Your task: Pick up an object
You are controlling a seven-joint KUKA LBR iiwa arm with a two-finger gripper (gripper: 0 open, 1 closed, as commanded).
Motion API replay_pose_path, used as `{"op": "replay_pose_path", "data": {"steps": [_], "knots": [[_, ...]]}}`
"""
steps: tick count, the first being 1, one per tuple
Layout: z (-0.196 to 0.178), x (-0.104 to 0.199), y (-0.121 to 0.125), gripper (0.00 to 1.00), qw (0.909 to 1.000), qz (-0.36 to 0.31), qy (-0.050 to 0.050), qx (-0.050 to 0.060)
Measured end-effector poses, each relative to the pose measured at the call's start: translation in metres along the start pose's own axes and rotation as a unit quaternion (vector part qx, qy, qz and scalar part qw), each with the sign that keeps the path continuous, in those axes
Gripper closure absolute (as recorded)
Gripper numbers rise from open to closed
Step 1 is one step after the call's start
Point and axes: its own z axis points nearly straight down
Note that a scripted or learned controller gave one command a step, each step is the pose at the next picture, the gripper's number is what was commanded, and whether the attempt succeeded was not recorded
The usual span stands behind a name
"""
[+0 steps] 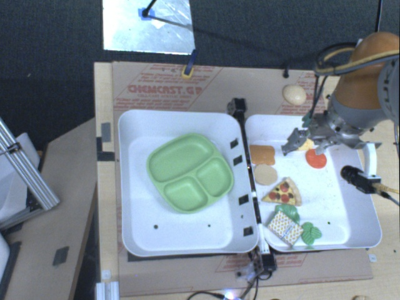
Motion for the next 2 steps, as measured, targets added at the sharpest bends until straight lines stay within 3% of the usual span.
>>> {"op": "replay_pose_path", "data": {"steps": [1, 2], "knots": [[-0.006, 0.0, 0.003, 0.0, 1.0, -0.001, -0.001, -0.006], [0.037, -0.003, -0.002, 0.0, 1.0, 0.0, 0.0, -0.004]]}}
